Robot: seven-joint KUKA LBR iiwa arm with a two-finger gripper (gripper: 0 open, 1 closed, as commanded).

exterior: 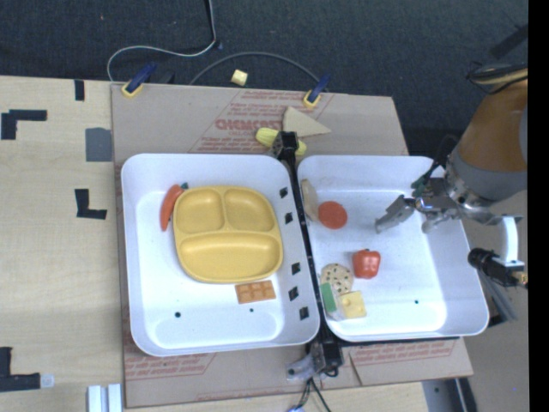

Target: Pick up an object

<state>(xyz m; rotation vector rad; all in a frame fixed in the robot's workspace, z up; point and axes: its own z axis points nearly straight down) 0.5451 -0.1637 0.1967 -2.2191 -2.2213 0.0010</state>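
The worktop [51,256] is pale wood-grain with black tape marks; a sheet of brown cardboard [249,114] lies on it under both bins. The left bin [146,316] is shallow glossy white plastic with rounded corners. A slim orange carrot [169,207] lies against its left wall, touching the edge of a yellow plate [228,233], smooth, rounded and split into three compartments. Just below the plate sits a small square orange waffle [256,292] with a grid pattern.

The right bin [446,303] matches the left. Near its left wall lie a pale oblong piece [309,198] and, just beside it, a round orange-red ball [333,215]. Lower are a red pepper [366,263] with a green stem, a round speckled cookie [335,275], a green stick [327,297] and a yellow cheese block [352,304], the last three clustered together.

The end effector [396,214] hangs over the right bin's upper middle, metal fingers spread apart with nothing between them, right of the ball and apart from it.
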